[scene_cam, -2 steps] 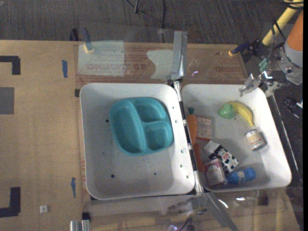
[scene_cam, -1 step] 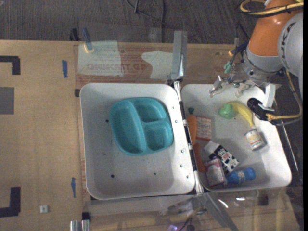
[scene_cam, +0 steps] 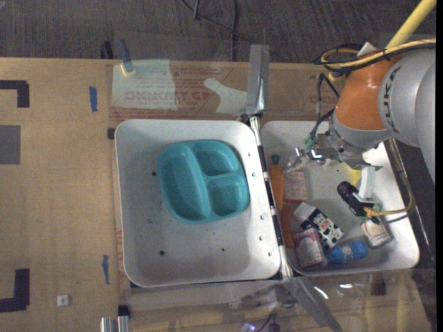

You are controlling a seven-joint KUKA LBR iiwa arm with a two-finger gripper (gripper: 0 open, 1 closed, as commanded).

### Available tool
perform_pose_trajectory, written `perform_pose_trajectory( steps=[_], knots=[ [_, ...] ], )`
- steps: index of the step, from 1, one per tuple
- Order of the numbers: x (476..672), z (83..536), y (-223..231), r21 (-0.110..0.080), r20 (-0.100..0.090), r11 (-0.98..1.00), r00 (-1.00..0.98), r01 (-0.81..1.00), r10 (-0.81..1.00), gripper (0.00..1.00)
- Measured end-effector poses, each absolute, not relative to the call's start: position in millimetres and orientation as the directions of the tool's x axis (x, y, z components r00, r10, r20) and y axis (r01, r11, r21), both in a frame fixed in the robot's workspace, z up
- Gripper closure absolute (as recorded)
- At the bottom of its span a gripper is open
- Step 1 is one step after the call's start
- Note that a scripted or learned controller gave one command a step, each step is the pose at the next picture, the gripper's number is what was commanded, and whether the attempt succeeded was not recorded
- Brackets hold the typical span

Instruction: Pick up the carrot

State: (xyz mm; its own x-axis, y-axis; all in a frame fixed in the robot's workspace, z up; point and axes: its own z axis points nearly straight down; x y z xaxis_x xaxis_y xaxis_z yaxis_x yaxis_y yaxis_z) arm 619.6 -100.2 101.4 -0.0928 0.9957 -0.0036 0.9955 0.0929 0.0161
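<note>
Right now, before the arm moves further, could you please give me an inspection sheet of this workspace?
Surface: wooden bench with two white bins, left bin and right bin.
Job's things: carrot lies along the right bin's left wall.
Clutter: teal divided plate in left bin; blue ball and small packages in right bin.
Grippers: gripper over right bin, fingers unclear.
Cables: yellow and black cables on the arm.
Surroundings: dark floor.

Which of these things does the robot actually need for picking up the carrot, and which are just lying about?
Needed:
carrot, by the right bin's left wall
gripper, above the right bin

Lying about:
teal divided plate in the left bin
blue ball
small packets
</note>
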Motion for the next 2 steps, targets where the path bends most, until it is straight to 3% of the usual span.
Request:
perform_pose_trajectory(
  steps=[1,2],
  knots=[
    [620.7,112,-100,0.021,-0.002,0.089,-0.089,0.996,0.996,1.00],
    [557.2,184,-86,-0.002,0.000,-0.159,0.159,0.987,0.987,1.00]
  ],
)
